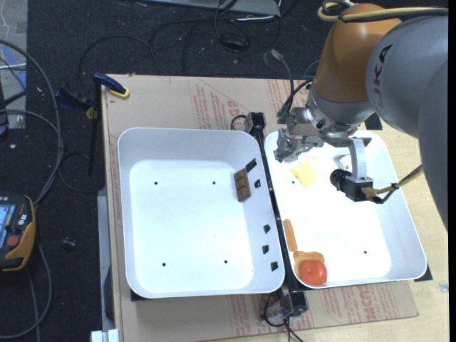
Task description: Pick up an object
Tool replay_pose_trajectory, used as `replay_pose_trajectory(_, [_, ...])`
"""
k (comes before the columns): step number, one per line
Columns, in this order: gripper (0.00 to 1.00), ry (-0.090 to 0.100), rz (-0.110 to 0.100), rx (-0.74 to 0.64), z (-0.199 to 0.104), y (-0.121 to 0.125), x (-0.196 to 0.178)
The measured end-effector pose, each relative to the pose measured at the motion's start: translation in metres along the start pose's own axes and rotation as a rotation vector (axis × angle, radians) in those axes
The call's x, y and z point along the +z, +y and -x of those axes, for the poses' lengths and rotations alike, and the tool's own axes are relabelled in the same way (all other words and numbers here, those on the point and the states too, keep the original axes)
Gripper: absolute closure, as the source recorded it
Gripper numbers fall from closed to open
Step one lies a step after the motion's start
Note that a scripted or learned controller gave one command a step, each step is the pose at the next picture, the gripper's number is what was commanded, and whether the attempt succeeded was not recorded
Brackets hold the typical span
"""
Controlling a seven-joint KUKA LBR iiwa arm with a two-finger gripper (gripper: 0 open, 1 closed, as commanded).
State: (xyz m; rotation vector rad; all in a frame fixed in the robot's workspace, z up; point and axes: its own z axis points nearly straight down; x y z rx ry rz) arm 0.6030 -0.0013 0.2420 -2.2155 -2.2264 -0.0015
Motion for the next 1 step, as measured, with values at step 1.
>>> replay_pose_trajectory(1, [1.0,0.0,-0.001,0.0,-0.0487,0.0045,0.0038])
